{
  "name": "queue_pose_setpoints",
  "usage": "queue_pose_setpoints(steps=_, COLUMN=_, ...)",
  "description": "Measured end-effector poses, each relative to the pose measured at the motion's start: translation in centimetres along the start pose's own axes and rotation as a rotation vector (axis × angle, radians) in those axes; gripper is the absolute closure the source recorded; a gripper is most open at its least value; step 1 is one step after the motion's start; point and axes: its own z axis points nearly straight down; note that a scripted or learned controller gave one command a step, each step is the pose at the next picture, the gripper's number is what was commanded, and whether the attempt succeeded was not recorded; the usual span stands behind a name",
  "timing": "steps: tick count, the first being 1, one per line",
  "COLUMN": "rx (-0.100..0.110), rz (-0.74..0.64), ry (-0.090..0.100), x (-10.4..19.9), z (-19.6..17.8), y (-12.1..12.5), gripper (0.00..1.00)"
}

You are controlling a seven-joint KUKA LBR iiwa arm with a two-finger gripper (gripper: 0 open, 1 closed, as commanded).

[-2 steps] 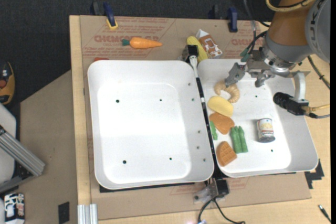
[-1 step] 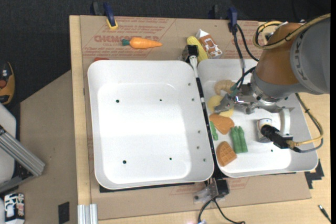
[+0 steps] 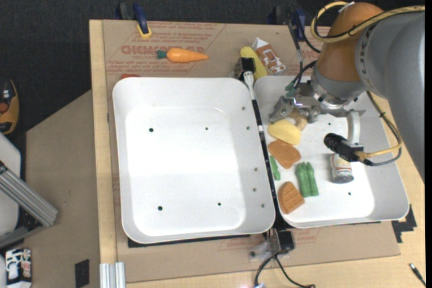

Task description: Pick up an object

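End effector (image 3: 295, 108) is hanging low over the upper left part of the right bin (image 3: 385, 202), just above a pale yellow item (image 3: 285, 131); whether it is open or closed cannot be told from this slanted overhead camera view, and nothing is visibly gripped. Judging by that position, the arm (image 3: 378, 44) is sitting in the approach step, with no pick yet made. Candidate objects are all lying in the right bin: the yellow item, an orange-brown piece (image 3: 285, 154) just below it, a green vegetable (image 3: 307, 179), a waffle-textured brown piece (image 3: 291, 197) near the front wall, and a small can (image 3: 341, 169) to the right, partly under a black cable fitting. Next move is probably calling for a straight descent centred on the yellow item, keeping off the divider wall close by. Left bin (image 3: 135, 199) is lying beside it, rims touching. Bench (image 3: 101, 77) is showing a cardboard sheet carrying a toy carrot (image 3: 183, 56) and a yellow-and-black object (image 3: 248, 63) behind the bins. Dark carpet is surrounding the bench.
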Motion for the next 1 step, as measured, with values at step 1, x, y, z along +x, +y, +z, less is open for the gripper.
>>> queue_pose_setpoints(steps=1, rx=0.0, rz=0.003, ry=0.0, x=-0.11, z=-1.11, y=-0.13, gripper=1.0)
